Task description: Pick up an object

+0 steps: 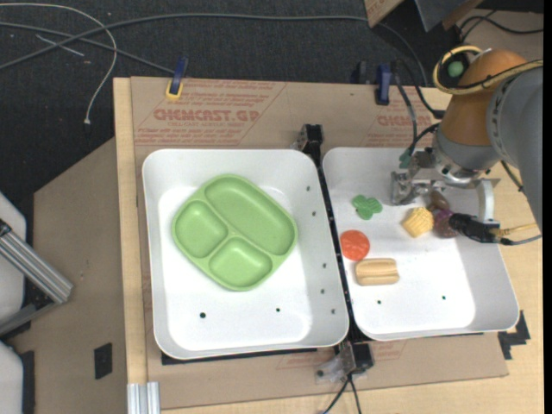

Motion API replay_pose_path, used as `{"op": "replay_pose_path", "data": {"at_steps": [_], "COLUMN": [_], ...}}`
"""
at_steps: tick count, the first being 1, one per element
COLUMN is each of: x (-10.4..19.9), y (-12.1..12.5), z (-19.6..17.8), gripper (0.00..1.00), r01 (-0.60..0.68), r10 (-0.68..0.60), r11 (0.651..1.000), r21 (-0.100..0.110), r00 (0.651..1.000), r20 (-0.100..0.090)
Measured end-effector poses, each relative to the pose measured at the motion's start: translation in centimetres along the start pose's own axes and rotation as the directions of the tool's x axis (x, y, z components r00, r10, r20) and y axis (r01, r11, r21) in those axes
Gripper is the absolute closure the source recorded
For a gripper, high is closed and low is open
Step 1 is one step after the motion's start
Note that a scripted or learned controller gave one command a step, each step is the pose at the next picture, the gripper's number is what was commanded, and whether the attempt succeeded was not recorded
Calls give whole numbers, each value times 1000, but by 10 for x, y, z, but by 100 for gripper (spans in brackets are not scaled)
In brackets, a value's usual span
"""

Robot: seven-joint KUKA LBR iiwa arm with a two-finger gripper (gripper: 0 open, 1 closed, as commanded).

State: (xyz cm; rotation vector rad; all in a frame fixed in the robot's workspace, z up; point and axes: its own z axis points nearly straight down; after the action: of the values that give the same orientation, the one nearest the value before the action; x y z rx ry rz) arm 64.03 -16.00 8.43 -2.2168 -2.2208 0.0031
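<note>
The yellow corn piece [418, 222] lay in the right bin [483, 309], just beside a dark purple item [443, 222]. Left of it sat a green toy [367, 206], a red tomato [354, 245] and a tan bread roll [377, 271]. The hand [420, 182] hovered just above the corn; whether it was clenched could not be told. A green divided plate [234, 231] lay in the left bin [172, 317].

Grey arm [524, 110], orange band [470, 115], metal pincer [418, 188].
</note>
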Motion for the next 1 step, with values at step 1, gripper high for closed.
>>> {"op": "replay_pose_path", "data": {"at_steps": [1], "x": [0], "y": [2], "z": [-13], "gripper": [100], "r01": [1], "r10": [-1], "r11": [1000], "r21": [-5], "r00": [1000], "r20": [1]}}
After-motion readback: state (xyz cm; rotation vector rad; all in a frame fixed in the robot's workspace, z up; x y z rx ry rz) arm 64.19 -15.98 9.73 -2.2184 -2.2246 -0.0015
